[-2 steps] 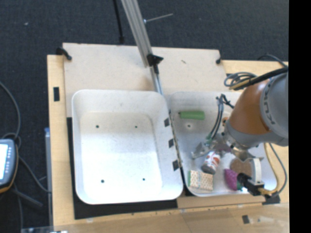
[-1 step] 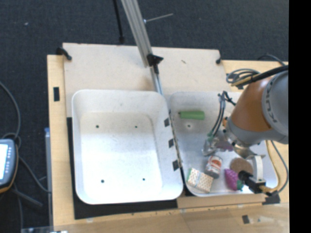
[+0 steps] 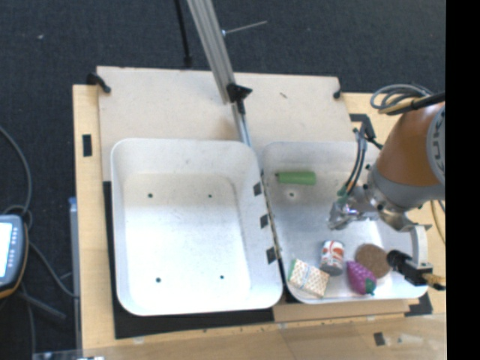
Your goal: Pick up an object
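The right bin (image 3: pixel 307 156) holds a green bar (image 3: pixel 295 177) near its far side. Along its near edge lie a patterned block (image 3: pixel 308 277), a small red and white can (image 3: pixel 332 255), a purple toy (image 3: pixel 361 276) and a brown round disc (image 3: pixel 370 259). My gripper (image 3: pixel 343 216) hangs over the middle right of this bin, just above and behind the can. It is small and blurred, so what lies between its tips is unclear.
The left bin (image 3: pixel 187 223) lies beside the right one, with a dividing rim between them. A slanted metal pole (image 3: pixel 214 43) rises from the back of the bench. The arm's orange band (image 3: pixel 409 156) sits at the right.
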Controlling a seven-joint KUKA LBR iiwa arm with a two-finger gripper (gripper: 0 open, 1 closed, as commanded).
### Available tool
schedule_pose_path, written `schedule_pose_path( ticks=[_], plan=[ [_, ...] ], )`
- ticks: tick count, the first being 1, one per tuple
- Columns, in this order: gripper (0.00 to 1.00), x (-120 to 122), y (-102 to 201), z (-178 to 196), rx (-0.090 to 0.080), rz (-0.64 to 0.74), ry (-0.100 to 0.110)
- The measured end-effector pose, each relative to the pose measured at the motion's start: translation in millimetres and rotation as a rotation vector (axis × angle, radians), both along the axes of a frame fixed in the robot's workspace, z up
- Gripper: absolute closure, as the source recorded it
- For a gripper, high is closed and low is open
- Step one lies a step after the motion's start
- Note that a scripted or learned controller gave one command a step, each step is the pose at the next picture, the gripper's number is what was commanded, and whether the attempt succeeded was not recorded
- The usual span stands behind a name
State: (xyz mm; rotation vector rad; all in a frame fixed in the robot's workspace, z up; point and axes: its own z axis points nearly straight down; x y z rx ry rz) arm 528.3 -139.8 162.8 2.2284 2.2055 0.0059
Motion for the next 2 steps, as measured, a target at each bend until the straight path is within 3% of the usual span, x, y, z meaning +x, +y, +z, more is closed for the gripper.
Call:
schedule_pose_path(
  ticks=[2],
  plan=[
    [1.0, 13.4, 0.9, 92.5, 0.001, 0.015, 0.001]
  ],
)
